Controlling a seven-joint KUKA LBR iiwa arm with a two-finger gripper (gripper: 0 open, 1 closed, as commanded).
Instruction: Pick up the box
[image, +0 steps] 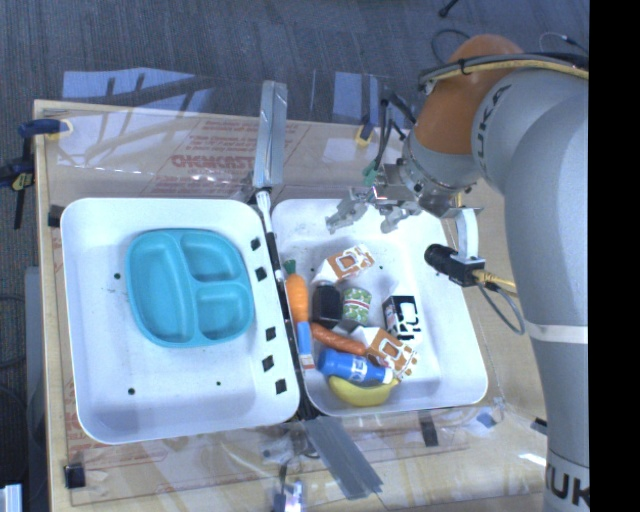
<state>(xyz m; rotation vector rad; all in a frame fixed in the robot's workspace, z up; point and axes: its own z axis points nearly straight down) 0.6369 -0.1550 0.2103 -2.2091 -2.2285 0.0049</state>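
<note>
The box (350, 263), white with orange squares, lies in the right bin (455, 375) atop the clutter, just above a dark can (327, 301) and a carrot (297, 297). The gripper (372, 207) hovers just above the box, fingers spread and empty: I judge this the approach, calling for descent. Beyond the box, the left bin (100, 400) holds a blue tray (190, 285); grey carpet (150, 40) surrounds the bench.

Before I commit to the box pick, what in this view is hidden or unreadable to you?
- gripper: in the camera view, too small and blurred to tell how its fingers stand, or whether anything is in them.
- box: its printed faces are too small to read.
- banana: partly covered by the blue bottle lying over it.
- right bin: its far right corner is hidden by the arm.
- arm: cut off by the frame's bottom edge.
</note>
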